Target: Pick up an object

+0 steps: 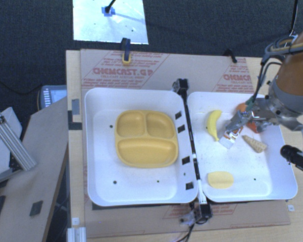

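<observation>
The pincer (232, 133) is lowered into the right bin (278, 185), apparently for a grab; its state cannot be told. A banana (213, 124) lies just beside it, a cone (255, 144) near.

right bin (272, 185): gripper (232, 132) low near centre, crowded by banana (213, 123) at its 9 o'clock, cone-shaped piece (255, 143) at 4 o'clock, orange item (242, 108) at 1 o'clock. flat yellow disc (220, 179) lies apart at 6 o'clock; open floor around it toward 5 o'clock. left bin (98, 150): divided yellow plate (145, 137) fills the centre, leaving a bare margin along the walls.
</observation>
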Robot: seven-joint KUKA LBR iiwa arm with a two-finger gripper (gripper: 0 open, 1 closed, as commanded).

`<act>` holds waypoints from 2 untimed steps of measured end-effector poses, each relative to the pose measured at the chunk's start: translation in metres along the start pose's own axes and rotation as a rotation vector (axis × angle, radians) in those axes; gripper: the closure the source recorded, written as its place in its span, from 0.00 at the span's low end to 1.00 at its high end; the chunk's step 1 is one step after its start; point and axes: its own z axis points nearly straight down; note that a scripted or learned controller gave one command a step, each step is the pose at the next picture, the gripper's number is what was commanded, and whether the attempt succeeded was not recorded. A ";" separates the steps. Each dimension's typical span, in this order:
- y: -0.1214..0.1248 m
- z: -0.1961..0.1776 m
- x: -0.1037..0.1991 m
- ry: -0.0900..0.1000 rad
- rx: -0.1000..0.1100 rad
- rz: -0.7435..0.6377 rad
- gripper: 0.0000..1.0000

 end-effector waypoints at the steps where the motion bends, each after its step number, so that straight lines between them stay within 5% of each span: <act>1: 0.002 -0.005 0.000 -0.001 -0.011 -0.002 0.00; 2: -0.006 0.042 0.002 0.000 -0.008 0.000 0.00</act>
